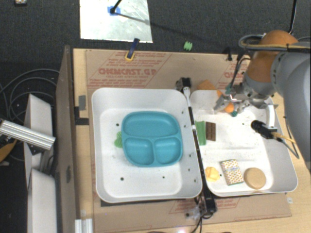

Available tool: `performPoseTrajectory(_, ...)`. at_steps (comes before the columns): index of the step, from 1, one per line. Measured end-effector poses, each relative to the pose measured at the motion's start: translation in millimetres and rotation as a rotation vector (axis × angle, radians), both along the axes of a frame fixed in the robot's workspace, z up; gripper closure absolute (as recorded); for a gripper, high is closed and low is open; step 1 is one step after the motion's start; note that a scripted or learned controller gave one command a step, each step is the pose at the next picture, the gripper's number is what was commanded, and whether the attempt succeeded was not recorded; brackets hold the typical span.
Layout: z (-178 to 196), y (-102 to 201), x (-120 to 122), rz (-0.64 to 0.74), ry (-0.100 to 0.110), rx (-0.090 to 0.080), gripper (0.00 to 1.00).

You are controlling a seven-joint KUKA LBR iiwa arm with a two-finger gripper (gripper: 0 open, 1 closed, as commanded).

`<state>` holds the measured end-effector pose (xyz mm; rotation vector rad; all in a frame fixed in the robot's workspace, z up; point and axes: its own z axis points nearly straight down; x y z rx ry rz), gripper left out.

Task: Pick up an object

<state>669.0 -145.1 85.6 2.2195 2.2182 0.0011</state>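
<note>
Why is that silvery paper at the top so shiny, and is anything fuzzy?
In the camera view, the silvery sheet at the top catches light and glares white; the blue tray looks sharp and evenly lit; the hand looks a bit fuzzy.

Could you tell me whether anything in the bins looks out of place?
A small green item pokes out from under the left edge of the blue divided plate in the left bin, mostly hidden beneath it. Nothing looks spilled or damaged.

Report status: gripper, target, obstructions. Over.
Gripper at far end of right bin. Small orange piece right at it, hold unconfirmed. Brown bar lies apart, by the divider.
</note>
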Motion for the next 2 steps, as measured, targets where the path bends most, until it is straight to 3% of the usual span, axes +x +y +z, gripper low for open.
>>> performPoseTrajectory(1, 0.3, -48.9, 0.1, 0.0, -0.001, 0.0, 0.0)
performPoseTrajectory(2, 6.6, -58.8, 0.2, 0.002, 0.0, 0.001, 0.0)
